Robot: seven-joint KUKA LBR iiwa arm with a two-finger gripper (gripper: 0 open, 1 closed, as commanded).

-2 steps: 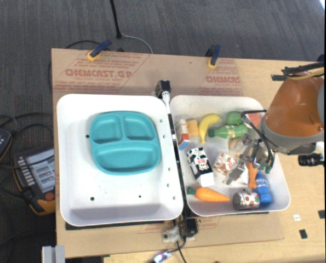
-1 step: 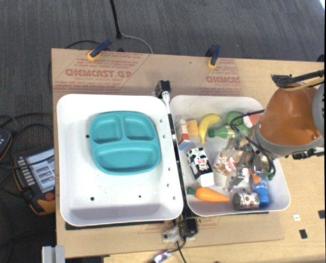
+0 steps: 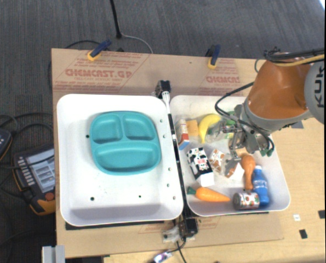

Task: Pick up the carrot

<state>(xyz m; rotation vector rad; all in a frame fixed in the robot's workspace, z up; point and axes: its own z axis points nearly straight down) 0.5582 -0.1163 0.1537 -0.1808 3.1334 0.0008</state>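
Note:
The carrot [image 3: 211, 195], orange with a green stub at its left end, lies flat near the front edge of the right bin [image 3: 280, 171]. My gripper [image 3: 239, 144] hangs over the middle of that bin, behind and to the right of the carrot and well apart from it. A second orange, carrot-like piece [image 3: 247, 165] stands just below the gripper, beside a crinkled packet [image 3: 218, 161]. The wrist and cables hide how the gripper stands.
The right bin also holds a banana [image 3: 209, 125], a small orange-topped bottle [image 3: 191, 130], a black-and-white block [image 3: 196, 159], a blue bottle [image 3: 260, 186] and a can [image 3: 246, 200] right of the carrot. A teal divided plate [image 3: 124, 142] sits in the left bin [image 3: 75, 196].

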